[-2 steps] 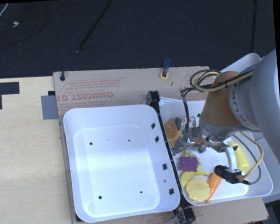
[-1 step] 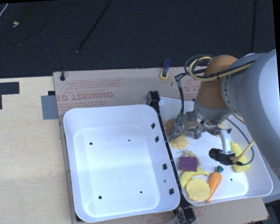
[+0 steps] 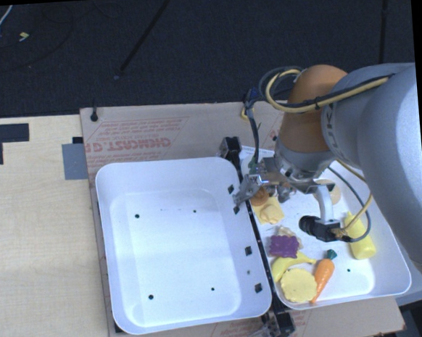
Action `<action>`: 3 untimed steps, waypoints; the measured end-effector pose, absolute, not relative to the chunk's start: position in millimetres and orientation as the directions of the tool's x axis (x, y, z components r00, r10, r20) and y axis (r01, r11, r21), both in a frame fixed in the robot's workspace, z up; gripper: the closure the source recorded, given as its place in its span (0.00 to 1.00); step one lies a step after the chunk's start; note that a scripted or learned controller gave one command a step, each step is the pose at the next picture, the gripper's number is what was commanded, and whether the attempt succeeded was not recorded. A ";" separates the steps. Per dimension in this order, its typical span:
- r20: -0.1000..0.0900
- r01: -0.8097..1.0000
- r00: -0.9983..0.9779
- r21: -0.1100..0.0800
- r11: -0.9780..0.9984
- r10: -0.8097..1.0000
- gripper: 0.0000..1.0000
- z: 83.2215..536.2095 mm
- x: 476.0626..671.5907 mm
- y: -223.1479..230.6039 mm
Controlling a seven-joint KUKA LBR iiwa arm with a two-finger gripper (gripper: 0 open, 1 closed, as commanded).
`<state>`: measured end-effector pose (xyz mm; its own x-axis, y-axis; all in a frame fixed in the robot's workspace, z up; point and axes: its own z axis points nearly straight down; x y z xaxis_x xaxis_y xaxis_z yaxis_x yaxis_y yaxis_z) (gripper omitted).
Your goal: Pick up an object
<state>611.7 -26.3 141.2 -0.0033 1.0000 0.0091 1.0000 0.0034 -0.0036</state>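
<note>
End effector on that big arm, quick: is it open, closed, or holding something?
End effector: cannot be told from this view. It sits low over the right bin, above a pale yellow toy.

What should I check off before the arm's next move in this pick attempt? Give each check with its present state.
1. Gripper is over the right bin, where the objects lie: ok.
2. Gripper is above a pickable item; the pale yellow piece sits just below it: ok.
3. Finger state, open or shut: cannot tell, the wrist hides them.
4. Something already held: cannot tell.
5. Other targets are free of the arm: purple piece, carrot and yellow disc lie uncovered: ok.
6. Clearance from the divider between the bins: the gripper is close to it: cannot tell.
</note>
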 end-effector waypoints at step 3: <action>0.005 1.000 -0.009 0.008 0.009 1.000 1.00 258.7 646.2 138.1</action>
